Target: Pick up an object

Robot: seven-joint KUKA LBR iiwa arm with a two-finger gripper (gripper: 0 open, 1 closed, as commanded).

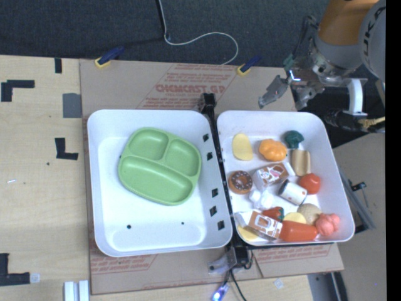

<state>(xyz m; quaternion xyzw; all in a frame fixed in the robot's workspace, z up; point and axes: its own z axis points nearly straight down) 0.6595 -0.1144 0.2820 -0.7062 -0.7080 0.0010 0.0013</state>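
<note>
We judge this the approach step: our end effector (285, 91) hovers empty, fingers apart, beyond the shallow white right bin (331, 144). Next we must descend onto one toy, perhaps the round orange fruit (272, 149).

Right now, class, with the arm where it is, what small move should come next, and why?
Probably bring the gripper toward the camera and down over the right bin. It hangs above the cardboard beyond the bin's far rim with nothing between its fingers, while the toy foods, such as the orange piece, lie inside.
</note>
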